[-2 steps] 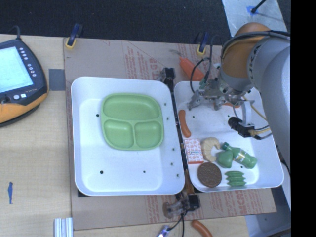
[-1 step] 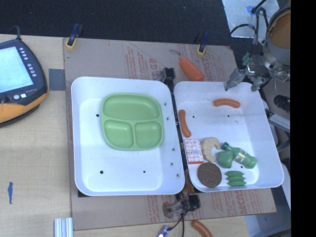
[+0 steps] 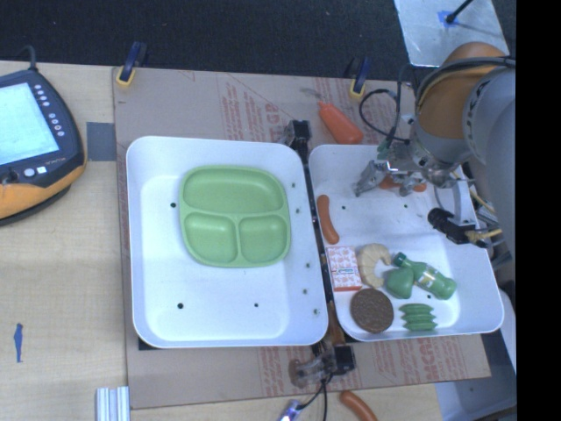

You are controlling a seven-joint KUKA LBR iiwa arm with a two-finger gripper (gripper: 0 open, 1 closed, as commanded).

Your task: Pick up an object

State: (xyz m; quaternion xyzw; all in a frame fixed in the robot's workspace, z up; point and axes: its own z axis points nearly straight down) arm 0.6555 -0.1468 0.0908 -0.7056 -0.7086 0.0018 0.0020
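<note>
My gripper hangs over the far part of the right bin, fingers spread open with nothing between them. A small orange piece lies just right of the fingers. A brown sausage lies near the bin's left wall, below and to the left of the gripper. Along the near side sit a red-and-white packet, a pale pastry, a green bottle, a round brown cookie and a green ridged piece.
The left bin holds a green divided plate. An orange carrot lies on the board behind the bins, and another sausage lies in front. A teach pendant rests at the far left. Blue clamps hold the board.
</note>
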